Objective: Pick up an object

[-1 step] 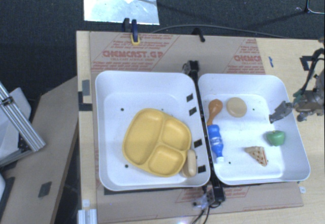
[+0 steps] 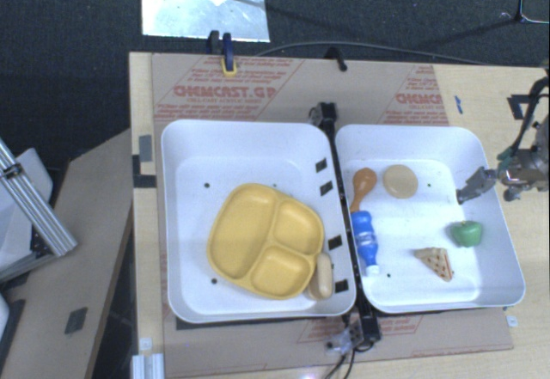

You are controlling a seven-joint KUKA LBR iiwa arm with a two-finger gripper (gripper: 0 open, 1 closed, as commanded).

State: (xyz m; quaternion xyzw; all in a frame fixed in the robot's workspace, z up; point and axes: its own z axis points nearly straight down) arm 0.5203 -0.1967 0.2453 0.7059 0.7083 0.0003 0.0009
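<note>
Nearest the camera, in the left bin (image 2: 185, 197), a yellow divided plate (image 2: 266, 240) is seated flat, and a pale bread roll (image 2: 322, 276) is located against its lower right corner, beside the wall between the bins. In the right bin (image 2: 430, 145), a slice of pizza (image 2: 436, 263) is positioned toward the near edge. A blue bottle (image 2: 364, 240) is laid along the bin's left wall. A green apple (image 2: 467, 233) is placed near the right wall. Further back, an orange drumstick (image 2: 362, 186) and a round tan biscuit (image 2: 400, 180) are set side by side, apart from each other. The gripper (image 2: 474, 186) is seen at the right rim of this bin, above and apart from the apple; whether it is open or closed cannot be told, and no object is seen held. The bins are carried on a cardboard-covered surface (image 2: 258, 89).
</note>
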